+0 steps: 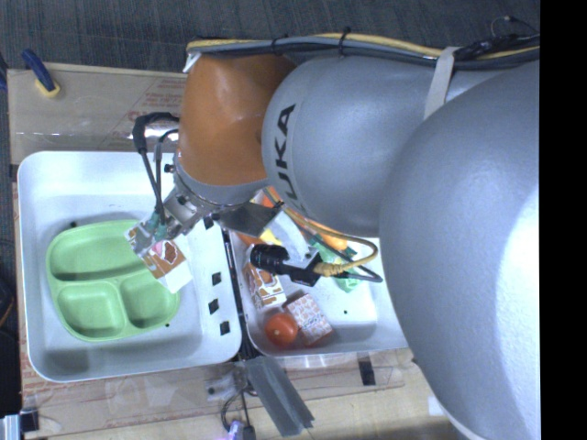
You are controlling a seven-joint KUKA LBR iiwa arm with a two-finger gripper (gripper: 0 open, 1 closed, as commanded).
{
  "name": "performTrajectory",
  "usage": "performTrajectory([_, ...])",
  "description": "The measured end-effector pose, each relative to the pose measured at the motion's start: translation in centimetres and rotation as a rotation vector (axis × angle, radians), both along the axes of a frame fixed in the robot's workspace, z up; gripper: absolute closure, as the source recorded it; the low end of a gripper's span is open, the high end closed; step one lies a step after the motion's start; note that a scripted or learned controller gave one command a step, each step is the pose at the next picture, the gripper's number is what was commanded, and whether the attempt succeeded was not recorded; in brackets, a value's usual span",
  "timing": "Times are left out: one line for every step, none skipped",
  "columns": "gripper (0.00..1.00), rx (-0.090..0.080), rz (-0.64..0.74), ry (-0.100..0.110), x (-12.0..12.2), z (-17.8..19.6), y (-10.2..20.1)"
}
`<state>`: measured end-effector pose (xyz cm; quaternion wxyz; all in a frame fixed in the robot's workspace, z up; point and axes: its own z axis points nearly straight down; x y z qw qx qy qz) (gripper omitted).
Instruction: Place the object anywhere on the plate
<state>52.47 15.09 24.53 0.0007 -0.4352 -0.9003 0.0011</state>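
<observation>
Seemingly clamped on a small snack packet (pixel 165 257), gripper (pixel 158 232) over green divided plate's (pixel 92 282) right rim. Risks dropping it outside, onto the white bin (pixel 55 177).

Wooden bench (pixel 83 99) bears two white bins (pixel 37 246).

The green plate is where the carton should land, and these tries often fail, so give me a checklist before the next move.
1. Small carton at gripper tip: ok.
2. Firmly between fingers: cannot tell.
3. Carton over green plate right edge: ok, barely.
4. Plate compartments free: ok.
5. Plate lies in left bin: ok.
6. Tomato and other items apart in right bin: ok.
</observation>
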Motion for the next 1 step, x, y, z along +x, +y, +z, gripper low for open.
performTrajectory([0.0,0.0,0.0,-0.001,0.02,0.03,-0.01])
